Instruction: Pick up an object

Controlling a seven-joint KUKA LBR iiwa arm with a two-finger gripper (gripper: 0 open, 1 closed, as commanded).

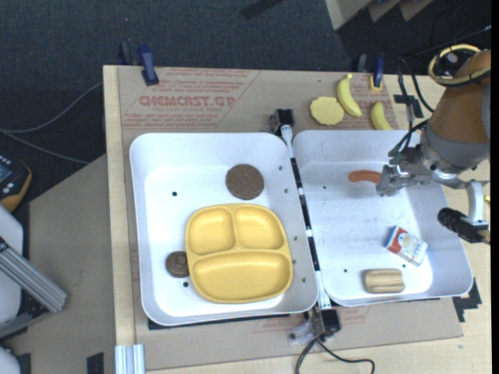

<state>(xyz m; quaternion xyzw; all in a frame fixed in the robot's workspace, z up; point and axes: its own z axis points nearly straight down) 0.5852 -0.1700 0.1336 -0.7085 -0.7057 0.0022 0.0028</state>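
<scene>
Right now an orange sausage-like object [362,177] lies near the back of the right bin [343,232], with the gripper [387,181] at its right end; whether the gripper is parted or clamped cannot be told. Nearer the front of that bin lie a small carton [405,245] and a tan bread roll [383,281]. Beside it, the left bin [152,209] holds a yellow divided plate [237,253] and two brown discs [245,181].

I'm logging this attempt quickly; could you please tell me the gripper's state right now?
Gripper: cannot be told; it sits low in the right white bin, at the orange sausage-shaped toy.
</scene>
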